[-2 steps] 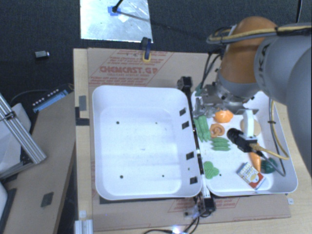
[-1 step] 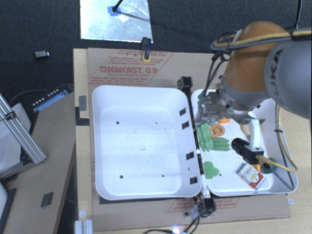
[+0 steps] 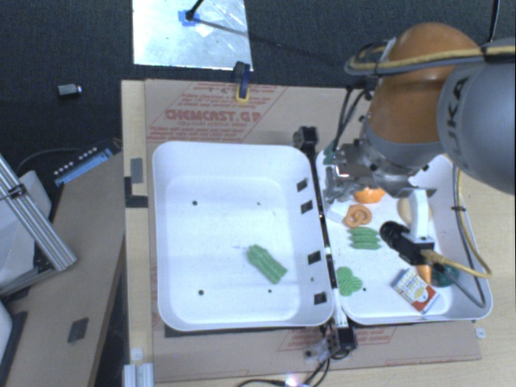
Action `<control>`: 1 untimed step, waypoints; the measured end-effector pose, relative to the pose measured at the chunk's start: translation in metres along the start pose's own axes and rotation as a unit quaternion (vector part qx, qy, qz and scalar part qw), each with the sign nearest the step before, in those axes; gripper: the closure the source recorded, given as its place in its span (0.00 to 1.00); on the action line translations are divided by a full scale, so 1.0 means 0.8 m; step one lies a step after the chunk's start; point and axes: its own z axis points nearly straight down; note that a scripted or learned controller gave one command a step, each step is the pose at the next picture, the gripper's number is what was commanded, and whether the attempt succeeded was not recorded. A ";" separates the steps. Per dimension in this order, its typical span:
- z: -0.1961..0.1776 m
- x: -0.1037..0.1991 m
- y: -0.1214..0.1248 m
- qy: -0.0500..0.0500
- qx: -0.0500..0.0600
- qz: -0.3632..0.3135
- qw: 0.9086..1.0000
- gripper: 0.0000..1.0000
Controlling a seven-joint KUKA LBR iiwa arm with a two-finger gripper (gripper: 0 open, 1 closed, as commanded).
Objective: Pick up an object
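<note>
A green ridged piece (image 3: pixel 267 263) lies alone in the left bin (image 3: pixel 181 164). Over the right bin (image 3: pixel 463 303), the gripper (image 3: pixel 348 185) hangs above a crowded orange ring (image 3: pixel 358 215) and green bundle (image 3: pixel 364 239); its state I cannot tell. Crowding could spoil the grab.

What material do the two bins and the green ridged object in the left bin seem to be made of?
Two bins: probably thin moulded plastic, since they are glossy white with rounded rims. Green ridged object: likely plastic or rubber, with a matte, uniform colour and moulded ridges; the view cannot settle which.
</note>
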 end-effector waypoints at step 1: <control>0.034 0.032 -0.071 0.000 0.004 -0.001 1.000 1.00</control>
